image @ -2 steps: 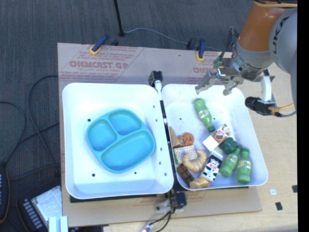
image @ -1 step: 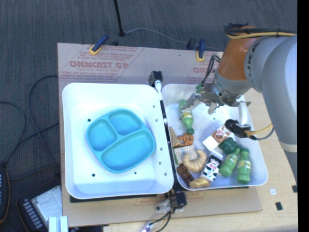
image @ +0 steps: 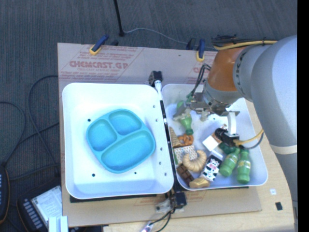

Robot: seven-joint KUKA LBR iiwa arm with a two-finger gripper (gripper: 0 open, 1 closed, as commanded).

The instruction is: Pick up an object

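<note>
My gripper (image: 192, 111) hangs low over the upper left part of the right bin (image: 256, 129), at the end of the grey arm with its orange band (image: 224, 74). Just below it lies a small green toy (image: 186, 123). I cannot see anything held in it. Lower in the same bin sit an orange piece (image: 185, 140), a waffle-like square (image: 183, 152), a croissant (image: 195, 161), a white block (image: 211, 143), a black-and-white cow-patterned piece (image: 211, 167) and two green bottles (image: 237, 164).
The left bin (image: 77, 100) holds a blue divided plate (image: 120, 139). Both bins rest on a cardboard sheet (image: 96, 62) held by clamps at its far edge. A yellow cable (image: 251, 140) loops across the right bin near the arm.
</note>
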